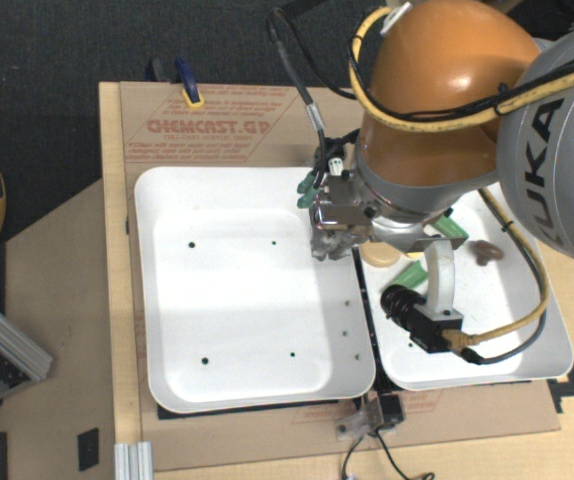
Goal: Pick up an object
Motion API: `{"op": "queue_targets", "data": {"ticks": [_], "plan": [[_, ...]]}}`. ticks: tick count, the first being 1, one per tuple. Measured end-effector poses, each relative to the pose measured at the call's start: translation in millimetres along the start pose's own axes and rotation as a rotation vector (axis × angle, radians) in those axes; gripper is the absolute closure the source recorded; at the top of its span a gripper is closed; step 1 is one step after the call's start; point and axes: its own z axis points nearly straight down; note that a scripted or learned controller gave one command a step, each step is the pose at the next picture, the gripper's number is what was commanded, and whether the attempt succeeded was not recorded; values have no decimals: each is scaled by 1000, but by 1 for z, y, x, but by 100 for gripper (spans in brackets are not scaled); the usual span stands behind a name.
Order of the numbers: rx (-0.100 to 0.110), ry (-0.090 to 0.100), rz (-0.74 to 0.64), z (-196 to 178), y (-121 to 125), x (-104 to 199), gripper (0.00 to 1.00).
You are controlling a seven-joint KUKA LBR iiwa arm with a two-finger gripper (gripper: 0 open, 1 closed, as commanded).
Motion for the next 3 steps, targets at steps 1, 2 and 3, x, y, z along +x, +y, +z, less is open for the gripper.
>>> {"op": "queue_targets", "data": {"ticks": [1, 2, 3], "plan": [[-9, 3, 0, -90, 1, 16, 100], [7, -3, 9, -65, 2, -33, 100], [-5, 1, 2, -122, 1, -25, 100]]}}
